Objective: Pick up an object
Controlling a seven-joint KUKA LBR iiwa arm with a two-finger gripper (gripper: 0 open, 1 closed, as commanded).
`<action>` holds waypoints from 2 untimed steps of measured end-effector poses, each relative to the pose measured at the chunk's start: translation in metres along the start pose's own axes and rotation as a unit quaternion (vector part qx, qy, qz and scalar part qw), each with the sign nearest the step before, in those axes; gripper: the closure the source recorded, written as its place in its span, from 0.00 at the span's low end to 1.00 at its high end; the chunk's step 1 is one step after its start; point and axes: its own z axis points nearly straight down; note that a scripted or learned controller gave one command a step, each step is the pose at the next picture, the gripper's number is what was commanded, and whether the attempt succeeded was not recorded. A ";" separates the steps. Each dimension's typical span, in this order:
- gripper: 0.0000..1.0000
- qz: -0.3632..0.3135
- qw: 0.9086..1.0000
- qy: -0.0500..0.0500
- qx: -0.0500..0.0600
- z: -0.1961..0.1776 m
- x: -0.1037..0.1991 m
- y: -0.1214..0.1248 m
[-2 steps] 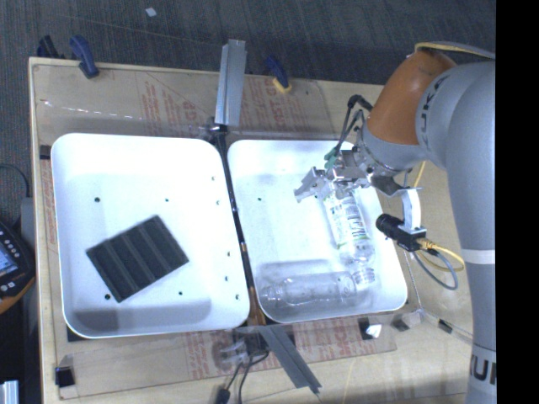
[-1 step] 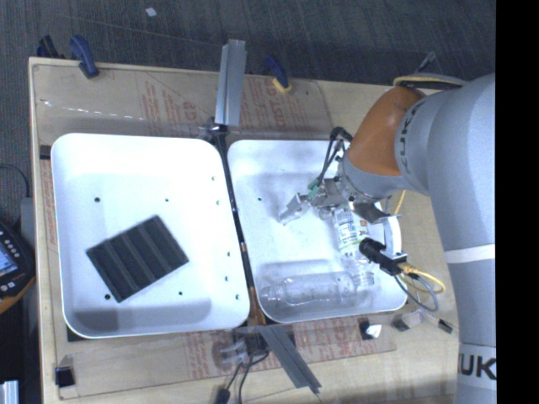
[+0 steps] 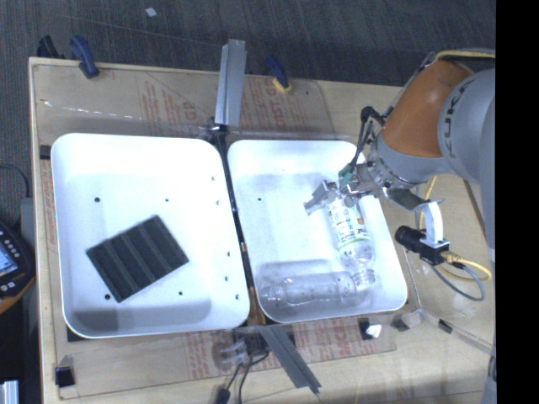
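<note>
- Camera view looks down on a wooden bench [image 3: 126,87] with two white bins side by side.
- From the right, the grey arm [image 3: 438,124] with its orange band reaches over the right bin [image 3: 269,167].
- Its gripper [image 3: 330,194] hangs low inside that bin, near the bin's back right part.
- I cannot tell how the gripper is set, because that part looks small and blurry.
- Just below the gripper lies a clear bottle with a white label [image 3: 349,234]. Its top end is right by the gripper, maybe touching it, but I cannot tell for sure.
- That bottle points away from the gripper toward the front wall of the bin.
- A second clear bottle [image 3: 307,289] lies on its side along the front wall, well below the gripper. Its right end is close to the first bottle.
- Far to the left of the gripper, in the left bin [image 3: 76,158], a flat black ridged pad [image 3: 137,257] lies tilted.
- Blue clamps [image 3: 82,55] sit at the back edge of the bench.
</note>
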 end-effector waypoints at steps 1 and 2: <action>0.00 0.000 1.000 0.000 0.000 0.000 0.000 0.000; 0.00 0.000 1.000 0.000 0.000 0.000 0.000 0.000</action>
